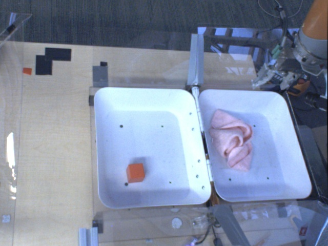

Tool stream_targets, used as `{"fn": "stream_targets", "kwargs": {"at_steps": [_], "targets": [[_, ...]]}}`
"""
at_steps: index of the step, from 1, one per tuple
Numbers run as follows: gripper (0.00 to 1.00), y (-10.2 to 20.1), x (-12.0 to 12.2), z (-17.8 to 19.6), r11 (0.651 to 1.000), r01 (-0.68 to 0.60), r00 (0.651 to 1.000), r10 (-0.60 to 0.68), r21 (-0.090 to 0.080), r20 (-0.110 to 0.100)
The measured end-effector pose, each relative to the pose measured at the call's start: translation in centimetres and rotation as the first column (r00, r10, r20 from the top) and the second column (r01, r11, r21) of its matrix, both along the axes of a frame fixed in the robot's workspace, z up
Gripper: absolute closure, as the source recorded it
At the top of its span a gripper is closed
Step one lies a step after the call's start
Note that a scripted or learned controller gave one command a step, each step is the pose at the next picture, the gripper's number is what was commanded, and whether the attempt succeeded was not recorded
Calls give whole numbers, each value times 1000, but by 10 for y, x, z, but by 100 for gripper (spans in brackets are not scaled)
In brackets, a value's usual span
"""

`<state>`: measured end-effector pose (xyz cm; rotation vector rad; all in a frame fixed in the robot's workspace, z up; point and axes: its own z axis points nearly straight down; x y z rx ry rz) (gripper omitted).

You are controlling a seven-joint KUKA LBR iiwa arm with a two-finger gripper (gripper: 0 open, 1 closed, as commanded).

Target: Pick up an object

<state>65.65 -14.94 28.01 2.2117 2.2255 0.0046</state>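
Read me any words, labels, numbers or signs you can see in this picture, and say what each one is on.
No text can be read.
The cube and cloth bear no print.
The black shapes and the small orange square on the bench are plain patches, not letters.
A small round mark below the left bin is too small to read.

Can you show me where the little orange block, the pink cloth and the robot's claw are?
orange block (136,172): camera view, on its top face.
pink cloth (232,138): camera view, on its bunched middle folds.
claw (274,76): camera view, between its fingertips, above the right bin's far corner.
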Motion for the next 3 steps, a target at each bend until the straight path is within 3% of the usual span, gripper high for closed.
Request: {"fn": "stream_targets", "kwargs": {"at_steps": [1,2,3], "targets": [[0,-1,-38,-101,996,-89,996,89,0,-1],[0,43,-61,-190,938,-346,938,346,-5,9],[0,54,-37,-157,851,-525,851,525,-5,3]]}}
